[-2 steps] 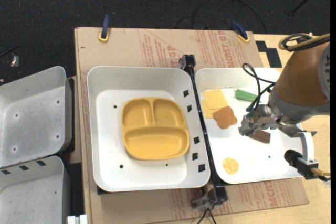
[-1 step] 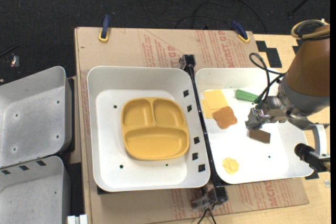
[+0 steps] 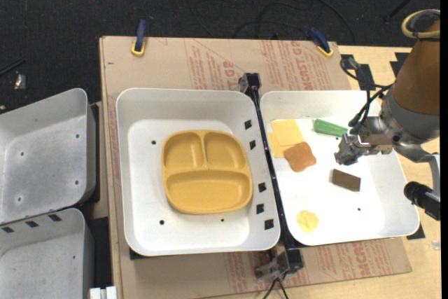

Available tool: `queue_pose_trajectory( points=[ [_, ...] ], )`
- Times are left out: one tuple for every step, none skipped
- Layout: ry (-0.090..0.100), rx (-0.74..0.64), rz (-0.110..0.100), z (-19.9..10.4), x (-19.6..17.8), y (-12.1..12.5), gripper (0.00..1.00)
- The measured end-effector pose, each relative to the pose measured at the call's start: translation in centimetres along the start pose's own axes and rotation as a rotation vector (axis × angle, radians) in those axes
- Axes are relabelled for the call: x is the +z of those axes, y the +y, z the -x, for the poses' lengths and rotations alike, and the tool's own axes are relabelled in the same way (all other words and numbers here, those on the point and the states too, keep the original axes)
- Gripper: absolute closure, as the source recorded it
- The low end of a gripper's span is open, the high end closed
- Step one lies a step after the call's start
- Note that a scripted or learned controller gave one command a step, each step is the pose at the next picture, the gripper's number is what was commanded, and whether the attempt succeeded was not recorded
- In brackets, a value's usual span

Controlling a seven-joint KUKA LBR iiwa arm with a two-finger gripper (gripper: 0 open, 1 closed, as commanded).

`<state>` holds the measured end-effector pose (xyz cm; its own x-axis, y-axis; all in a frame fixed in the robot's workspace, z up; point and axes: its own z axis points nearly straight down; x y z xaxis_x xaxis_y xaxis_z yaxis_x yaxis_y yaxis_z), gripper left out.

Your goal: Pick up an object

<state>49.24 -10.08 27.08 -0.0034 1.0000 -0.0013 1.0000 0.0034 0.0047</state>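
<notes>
Nothing picked yet: every object lies flat on the floor of the right bin (image 3: 392, 220), so the grasp and lift are all left to do. Gripper (image 3: 348, 153) hangs low in the right bin, arm coming in from the right edge, orange band up top, wrist angled down and leftward. The fingers are dark and small here; they look slightly parted with nothing between them, but the view is poor, so that's a soft call. Candidates around the fingers: brown block (image 3: 346, 180) just below them, nearest, apart from the tips; green piece (image 3: 329, 127) just above and a bit left; orange-brown piece (image 3: 300, 157) to the left, touching the yellow square (image 3: 285, 131) above it; small yellow lump (image 3: 307, 220) well below and left. Likely target is the brown block or green piece, can't tell which. Left bin (image 3: 133, 150) holds a yellow divided plate (image 3: 207, 171), well left of the fingers, untouched.
</notes>
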Motion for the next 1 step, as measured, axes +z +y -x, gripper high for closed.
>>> queue_pose_trajectory(
  points=[
    [0.002,-0.004,-0.005,-4.62,1.73,2.24,1.00]
  ],
)
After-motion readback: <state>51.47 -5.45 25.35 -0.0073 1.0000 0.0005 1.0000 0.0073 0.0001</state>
